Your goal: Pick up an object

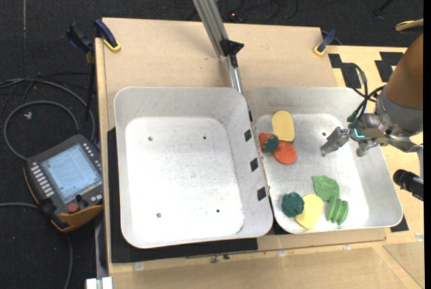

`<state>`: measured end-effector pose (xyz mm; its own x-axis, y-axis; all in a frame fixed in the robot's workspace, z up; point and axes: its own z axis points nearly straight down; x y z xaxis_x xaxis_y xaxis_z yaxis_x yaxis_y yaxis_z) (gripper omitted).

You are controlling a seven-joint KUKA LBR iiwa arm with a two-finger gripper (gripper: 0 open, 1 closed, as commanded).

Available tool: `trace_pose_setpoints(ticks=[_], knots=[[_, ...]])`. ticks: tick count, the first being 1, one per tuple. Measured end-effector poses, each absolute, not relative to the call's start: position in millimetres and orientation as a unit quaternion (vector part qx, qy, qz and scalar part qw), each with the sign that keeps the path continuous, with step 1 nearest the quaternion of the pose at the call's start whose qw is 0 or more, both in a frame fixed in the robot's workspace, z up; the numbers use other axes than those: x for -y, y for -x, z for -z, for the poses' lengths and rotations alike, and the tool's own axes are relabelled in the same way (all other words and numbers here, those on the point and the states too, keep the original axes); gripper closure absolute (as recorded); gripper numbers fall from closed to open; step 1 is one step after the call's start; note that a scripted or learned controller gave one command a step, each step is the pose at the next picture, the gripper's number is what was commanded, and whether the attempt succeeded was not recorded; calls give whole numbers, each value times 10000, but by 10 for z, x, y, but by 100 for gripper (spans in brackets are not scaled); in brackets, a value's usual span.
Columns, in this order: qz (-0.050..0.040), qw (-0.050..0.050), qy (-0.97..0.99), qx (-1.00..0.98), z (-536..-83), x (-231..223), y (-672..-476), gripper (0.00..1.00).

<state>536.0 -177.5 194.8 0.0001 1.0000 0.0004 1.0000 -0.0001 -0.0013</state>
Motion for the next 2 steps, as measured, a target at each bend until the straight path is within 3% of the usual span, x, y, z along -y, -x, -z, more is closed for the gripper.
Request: trace_pose_setpoints(ticks=[1, 2], knots=[[-17, 30, 7075, 7067, -1305, 1754, -5336, 0], [-2, -1, 7074, 7068, -940, 1749, -5339, 0]])
